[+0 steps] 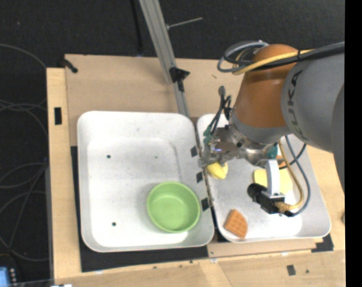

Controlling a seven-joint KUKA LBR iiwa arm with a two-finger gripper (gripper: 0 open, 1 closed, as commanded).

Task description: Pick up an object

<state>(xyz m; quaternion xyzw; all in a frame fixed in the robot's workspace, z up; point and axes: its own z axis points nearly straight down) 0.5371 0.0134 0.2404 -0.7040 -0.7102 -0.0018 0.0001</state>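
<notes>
Standing on dark carpet (25, 28) strewn with thin black cables (13, 154), a pale wooden table (127, 82) carries two shallow white bins side by side, their inner rims touching. A black mat (75, 160) peeks out beneath them along the left edge. A slanted aluminium rail (158, 34) comes down from the top of the view and ends near where the bins meet. The left bin (109, 136), its floor lightly speckled, holds a green bowl (173, 206) sitting upright near its front right corner. The grey arm (315, 94) with its orange band reaches in from the right over the right bin (309, 223). The gripper (213, 151) hangs low at that bin's left wall, just above a small yellow lump (218, 171) that sits close against the wall. How far the gripper is open cannot be told from this angle (its tip is a tangle of dark parts seen from above), nor whether it touches the lump. Nearer the front of the same bin lies an orange waffle-patterned piece (236, 223), apart from the lump, and a pale yellow block (262, 177) lies toward the middle — partly hidden by the arm's hardware.
</notes>
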